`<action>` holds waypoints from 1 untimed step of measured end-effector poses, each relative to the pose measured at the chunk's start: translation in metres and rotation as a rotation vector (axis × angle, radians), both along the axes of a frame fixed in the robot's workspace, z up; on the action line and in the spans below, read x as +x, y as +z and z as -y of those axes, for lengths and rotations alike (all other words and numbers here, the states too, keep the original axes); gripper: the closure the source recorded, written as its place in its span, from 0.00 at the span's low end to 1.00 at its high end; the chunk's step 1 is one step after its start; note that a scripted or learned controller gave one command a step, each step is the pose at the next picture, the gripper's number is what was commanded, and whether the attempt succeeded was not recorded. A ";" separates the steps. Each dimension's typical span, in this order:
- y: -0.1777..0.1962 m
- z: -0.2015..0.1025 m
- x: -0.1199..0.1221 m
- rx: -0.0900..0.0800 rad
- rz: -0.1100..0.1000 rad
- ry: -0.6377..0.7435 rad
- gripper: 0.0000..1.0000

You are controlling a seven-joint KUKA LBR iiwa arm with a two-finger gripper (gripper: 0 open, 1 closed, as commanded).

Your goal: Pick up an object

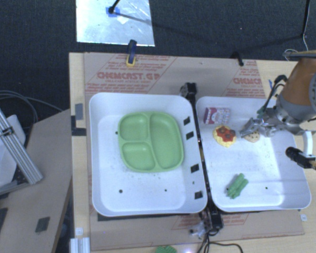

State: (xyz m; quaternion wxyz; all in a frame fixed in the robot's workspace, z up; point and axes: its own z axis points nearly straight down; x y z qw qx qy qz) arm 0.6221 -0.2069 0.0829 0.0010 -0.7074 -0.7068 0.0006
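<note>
Single fixed camera above bench, looking down aslant on both bins; arm enters right.

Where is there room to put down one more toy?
Left bin: bare floor all around the green plate, widest along the near wall. Right bin: bare between the green toy and the far-right wall. Crowded at the far end, by the carton, pizza toy and tool.

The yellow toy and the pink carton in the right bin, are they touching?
Apart. In the camera view, a strip of white bin floor shows between the pink carton and the yellow toy below it.
</note>
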 end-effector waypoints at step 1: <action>0.017 0.001 0.005 -0.007 0.013 0.005 1.00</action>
